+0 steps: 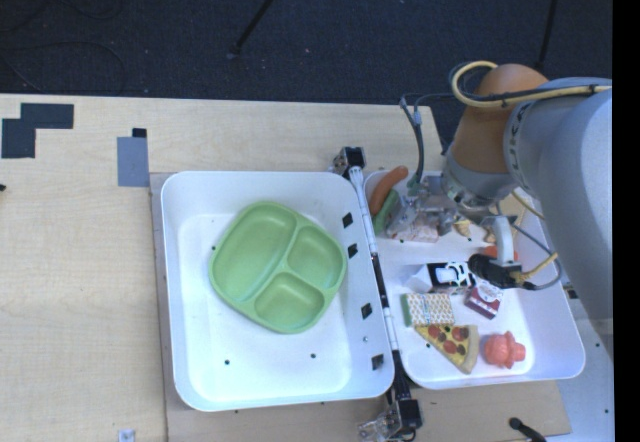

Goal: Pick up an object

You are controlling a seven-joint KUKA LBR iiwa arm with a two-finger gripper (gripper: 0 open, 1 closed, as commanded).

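My gripper (432, 213): it is low in the far corner of the right bin (560, 355), in among the toys there. I cannot tell what state it is in, because my own arm covers it.
Orange carrot toy (384, 192): it lies just beside my gripper, up against the wall between the two bins. It looks like light, hard plastic, smooth and a bit slippery. I think the middle of its long body is the best place to take it.
Pizza slice (450, 342): it lies flat near the front of the right bin. Flat things are hard to get under, so I would take it by its edges.
Waffle square (429, 308): flat too, touching the pizza slice.
Red toy (503, 350): lumpy and round, near the pizza slice, so it may be easy to hold.
Green plate (277, 266): it lies alone in the left bin (190, 330). It is wide and stiff, best held by its rim.
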